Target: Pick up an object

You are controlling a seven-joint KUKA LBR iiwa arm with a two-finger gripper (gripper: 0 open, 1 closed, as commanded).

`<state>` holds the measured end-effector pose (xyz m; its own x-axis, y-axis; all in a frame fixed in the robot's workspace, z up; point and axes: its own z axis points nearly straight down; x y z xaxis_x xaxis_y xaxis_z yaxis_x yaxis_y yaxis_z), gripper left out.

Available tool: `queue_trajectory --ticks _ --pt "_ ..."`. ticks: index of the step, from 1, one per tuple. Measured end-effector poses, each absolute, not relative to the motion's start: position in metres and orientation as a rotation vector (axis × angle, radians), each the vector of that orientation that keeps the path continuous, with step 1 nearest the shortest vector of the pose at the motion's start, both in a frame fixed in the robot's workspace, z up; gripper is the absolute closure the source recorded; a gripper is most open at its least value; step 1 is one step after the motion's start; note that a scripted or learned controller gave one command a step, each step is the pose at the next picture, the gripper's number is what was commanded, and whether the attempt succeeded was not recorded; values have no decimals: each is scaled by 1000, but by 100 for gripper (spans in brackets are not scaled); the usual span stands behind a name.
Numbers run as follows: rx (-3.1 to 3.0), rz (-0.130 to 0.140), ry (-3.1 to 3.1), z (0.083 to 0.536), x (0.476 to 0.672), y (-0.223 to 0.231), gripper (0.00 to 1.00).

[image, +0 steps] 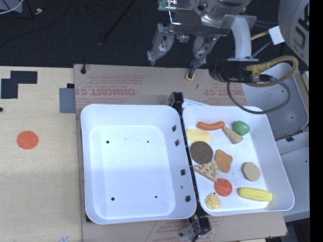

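Observation:
My gripper (177,54) hangs high above the back edge of the bench, its two fingers spread apart with nothing between them. Far below it, the right bin (276,161) holds several toy foods: a sausage (210,125), a green piece (241,127), a yellow block (198,135), a brown round cookie (201,152), a toast slice (223,161), a pizza wedge (206,171), a tomato (222,187), a corn cob (255,194) and a tan round piece (251,171).
The left bin (91,150) sits beside the right one, joined by a black clip strip (182,150). Cables (262,79) loop behind the right bin. An orange disc (27,139) lies on the wooden bench at left.

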<state>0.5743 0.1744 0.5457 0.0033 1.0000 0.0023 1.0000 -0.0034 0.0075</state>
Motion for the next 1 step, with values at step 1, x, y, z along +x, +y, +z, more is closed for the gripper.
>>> queue_trajectory --ticks 1 --pt "2222 -25 2233 401 548 233 0"
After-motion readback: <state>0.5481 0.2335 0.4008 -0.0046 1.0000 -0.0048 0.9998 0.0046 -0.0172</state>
